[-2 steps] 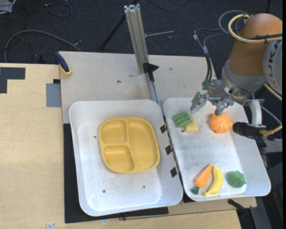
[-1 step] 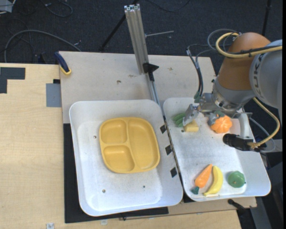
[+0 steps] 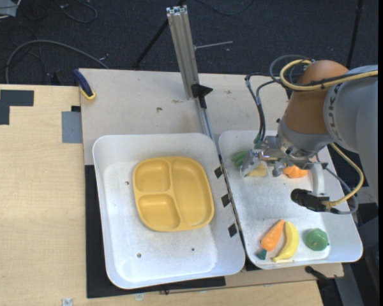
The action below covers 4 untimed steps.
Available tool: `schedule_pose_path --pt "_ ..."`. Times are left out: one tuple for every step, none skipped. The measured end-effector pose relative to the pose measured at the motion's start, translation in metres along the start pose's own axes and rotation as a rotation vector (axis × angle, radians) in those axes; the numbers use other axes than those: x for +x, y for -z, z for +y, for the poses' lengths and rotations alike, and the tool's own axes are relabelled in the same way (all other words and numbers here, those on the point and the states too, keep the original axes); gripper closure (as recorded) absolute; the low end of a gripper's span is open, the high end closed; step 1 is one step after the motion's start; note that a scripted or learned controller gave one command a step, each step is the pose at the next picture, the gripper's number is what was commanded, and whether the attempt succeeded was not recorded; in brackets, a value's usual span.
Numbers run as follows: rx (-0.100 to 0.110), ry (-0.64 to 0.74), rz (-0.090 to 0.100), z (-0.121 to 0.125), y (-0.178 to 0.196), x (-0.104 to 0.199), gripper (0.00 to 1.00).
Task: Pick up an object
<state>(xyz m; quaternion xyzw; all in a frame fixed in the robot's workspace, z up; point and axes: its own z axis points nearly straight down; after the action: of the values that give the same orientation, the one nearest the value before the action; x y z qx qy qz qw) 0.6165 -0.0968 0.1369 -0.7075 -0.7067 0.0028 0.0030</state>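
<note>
Even, bright overhead light. Soft short shadows beneath yellow three-compartment plastic tray (image 3: 173, 193). Mild glare on shallow white plastic bins (image 3: 108, 171). Dark floor at top underexposed. Slight overall softness; small toys indistinct.

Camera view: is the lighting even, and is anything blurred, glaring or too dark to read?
Camera view: light is even and soft, with faint shadows under the yellow divided plate and the banana; no strong glare on the white bins; the carrot and green fruit are sharp; the floor at top is dark; the tool is cluttered with cables, its detail hard to read.
</note>
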Motion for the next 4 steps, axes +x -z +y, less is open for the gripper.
schedule_pose_path --pt "-0.010 0.000 -0.001 0.001 -0.035 -0.001 0.00" --pt "-0.003 -0.005 0.001 0.000 -0.028 -0.002 1.00" --pt "-0.009 0.000 -0.001 -0.004 0.020 -0.010 1.00" --pt "-0.011 0.001 -0.001 -0.004 0.074 -0.011 1.00"
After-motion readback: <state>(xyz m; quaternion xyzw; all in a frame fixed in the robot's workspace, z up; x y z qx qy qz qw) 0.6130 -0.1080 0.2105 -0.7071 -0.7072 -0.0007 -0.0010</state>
